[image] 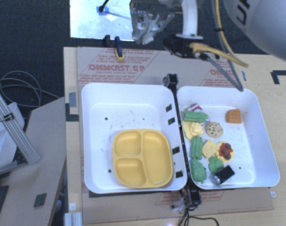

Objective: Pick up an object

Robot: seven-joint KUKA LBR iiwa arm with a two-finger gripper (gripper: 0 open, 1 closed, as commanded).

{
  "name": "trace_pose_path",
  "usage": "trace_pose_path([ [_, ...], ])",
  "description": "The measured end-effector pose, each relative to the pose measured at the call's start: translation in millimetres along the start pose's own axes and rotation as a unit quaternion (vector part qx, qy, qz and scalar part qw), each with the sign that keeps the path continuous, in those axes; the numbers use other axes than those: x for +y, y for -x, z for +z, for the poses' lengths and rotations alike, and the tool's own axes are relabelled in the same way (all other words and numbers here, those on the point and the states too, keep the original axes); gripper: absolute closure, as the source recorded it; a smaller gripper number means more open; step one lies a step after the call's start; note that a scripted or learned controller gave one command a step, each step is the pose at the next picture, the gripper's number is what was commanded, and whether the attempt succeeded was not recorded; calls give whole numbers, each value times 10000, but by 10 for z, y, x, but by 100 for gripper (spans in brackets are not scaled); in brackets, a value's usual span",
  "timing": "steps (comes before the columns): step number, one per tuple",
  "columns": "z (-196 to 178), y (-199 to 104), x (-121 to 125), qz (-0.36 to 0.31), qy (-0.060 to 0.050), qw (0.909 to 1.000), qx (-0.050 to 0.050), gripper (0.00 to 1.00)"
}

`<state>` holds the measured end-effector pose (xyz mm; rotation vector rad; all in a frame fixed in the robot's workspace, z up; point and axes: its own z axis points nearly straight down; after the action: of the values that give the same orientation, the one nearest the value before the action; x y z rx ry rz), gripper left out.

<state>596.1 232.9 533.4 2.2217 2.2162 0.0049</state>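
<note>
Gripper hangs high above the bench behind the left bin, nothing between its fingers, which look slightly spread; toy food pieces — cookie, orange cracker, green items — lie clustered in the right bin; yellow divided tray sits in the left.

Two white bins sit side by side: the left bin and the right bin. The left one holds a single yellow divided tray with three compartments. At 9 o'clock in the right bin lies a cluster: about four green pieces, one round cookie, one black block. One orange cracker lies at 12 o'clock.
</note>
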Motion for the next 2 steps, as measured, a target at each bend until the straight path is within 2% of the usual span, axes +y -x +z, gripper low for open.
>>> trace_pose_path([
  [1,-33,-16,-1085,-53,-29,10000,13,100],
  [2,-11,-6,-247,-7,-1,10000,4,100],
])
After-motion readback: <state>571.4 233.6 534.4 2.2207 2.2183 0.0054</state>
